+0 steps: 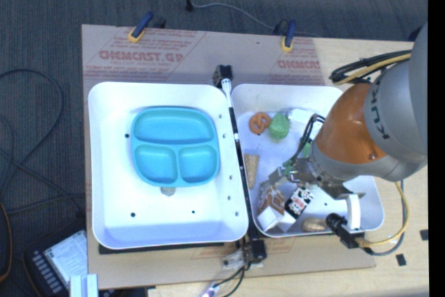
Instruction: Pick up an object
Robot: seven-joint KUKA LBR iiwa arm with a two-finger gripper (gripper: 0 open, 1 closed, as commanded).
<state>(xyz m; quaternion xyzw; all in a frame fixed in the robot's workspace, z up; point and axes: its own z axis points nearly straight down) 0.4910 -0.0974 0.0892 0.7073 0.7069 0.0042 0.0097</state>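
Reaching low into the right bin (pixel 375 209), where the pickable clutter sits, I have the gripper (pixel 290 186) poised above the black-and-white toy (pixel 299 203) near the bin's front, though I cannot tell how the tool itself is set.

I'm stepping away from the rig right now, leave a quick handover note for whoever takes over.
Gripper: low inside the right bin, among the clutter; whether its fingers are open or shut cannot be made out, and nothing can be seen held.
Things: the right bin holds an orange pretzel-shaped piece, a green object, a tan stick, a black-and-white item and a brown packet. The left bin holds a blue divided tray.
Done: the arm is down in the right bin.
Left: get a firm hold on one object and lift it; no pick is confirmed yet.
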